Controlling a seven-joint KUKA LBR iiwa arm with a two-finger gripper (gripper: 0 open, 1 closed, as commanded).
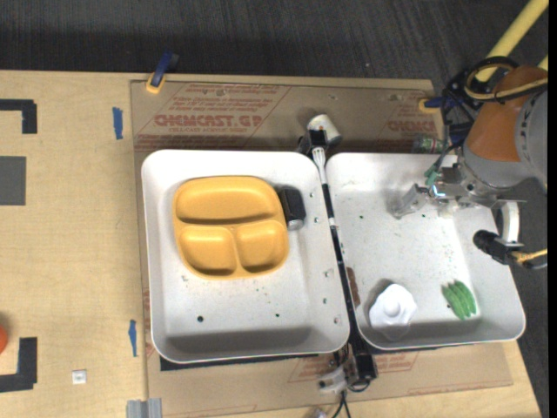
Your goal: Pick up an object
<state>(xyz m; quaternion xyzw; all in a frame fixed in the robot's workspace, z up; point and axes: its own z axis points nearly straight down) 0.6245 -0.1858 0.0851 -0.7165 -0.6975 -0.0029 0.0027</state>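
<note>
Camera view: gripper (407,200) hangs with nothing between its fingers (gap unclear) above small ridged green object (459,300).

The tool (406,200) hovers in the right bin (365,233), above a white object (392,306) and a green one (459,299).

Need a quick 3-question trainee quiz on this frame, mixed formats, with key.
1. True or false: the yellow tray lies in the left bin.
2. Which things lie near the front of the right bin? A) white bottle and green item B) yellow tray and a red ball C) two blue cups
3. Fill in: the gripper hangs over the ___ bin.

Key: 1 true; 2 A; 3 right.
</note>
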